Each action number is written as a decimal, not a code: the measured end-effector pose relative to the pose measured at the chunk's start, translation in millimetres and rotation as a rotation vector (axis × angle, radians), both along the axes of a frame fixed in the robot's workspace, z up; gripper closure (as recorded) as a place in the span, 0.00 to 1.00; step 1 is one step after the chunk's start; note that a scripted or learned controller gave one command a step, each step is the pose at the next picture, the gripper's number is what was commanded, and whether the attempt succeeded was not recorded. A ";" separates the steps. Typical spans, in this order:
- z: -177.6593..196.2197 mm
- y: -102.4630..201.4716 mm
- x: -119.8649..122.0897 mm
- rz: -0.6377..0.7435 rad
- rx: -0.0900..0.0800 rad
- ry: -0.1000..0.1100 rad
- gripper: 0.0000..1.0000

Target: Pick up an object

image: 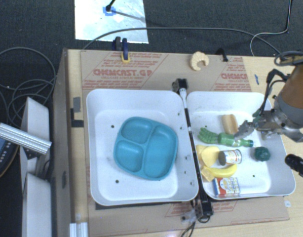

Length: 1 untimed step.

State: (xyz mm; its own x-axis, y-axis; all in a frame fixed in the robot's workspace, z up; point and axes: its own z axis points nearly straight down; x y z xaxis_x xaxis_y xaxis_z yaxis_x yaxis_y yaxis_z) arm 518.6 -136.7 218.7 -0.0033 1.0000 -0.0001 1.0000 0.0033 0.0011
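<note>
- Camera view: gripper (246, 128) hangs low over the right bin (280, 184), just right of the tan block (229, 123); whether it is open or closed, and whether it has hold of anything, I cannot tell.
- Nearest candidate is the green toy (221, 138), just below-left of the tan block, long axis running left to right.
- Further below the tan block: small can (230, 157) on its side, shiny ends, resting on the smooth curved banana (216, 164).
- Dark green ball (261, 153), round, lies right of the can; flat carton (226, 186) lowest.
- Left bin (99, 132) holds a blue divided plate (145, 147), well apart from the tan block.
</note>
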 end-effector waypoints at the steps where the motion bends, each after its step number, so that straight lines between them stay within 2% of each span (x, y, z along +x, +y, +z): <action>1: -118.8 7.4 37.1 0.000 -0.006 -0.019 0.00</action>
